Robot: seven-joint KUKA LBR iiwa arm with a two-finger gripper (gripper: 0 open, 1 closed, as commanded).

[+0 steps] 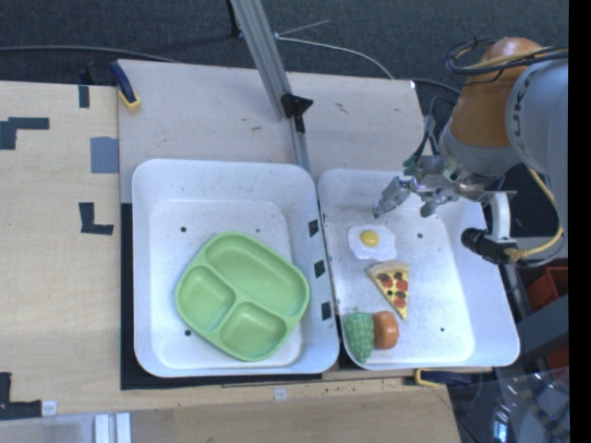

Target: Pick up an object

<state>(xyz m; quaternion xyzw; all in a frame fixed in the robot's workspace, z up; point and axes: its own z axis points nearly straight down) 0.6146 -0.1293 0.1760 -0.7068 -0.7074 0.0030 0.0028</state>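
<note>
So you're at the approach: the gripper (407, 197) hangs released above the right bin (480, 335); next, descend onto the fried egg (370, 241).

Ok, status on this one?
Gripper open, over right white bin, holding nothing. Nearest: white fried-egg toy, untouched. Nothing in the way.
</note>
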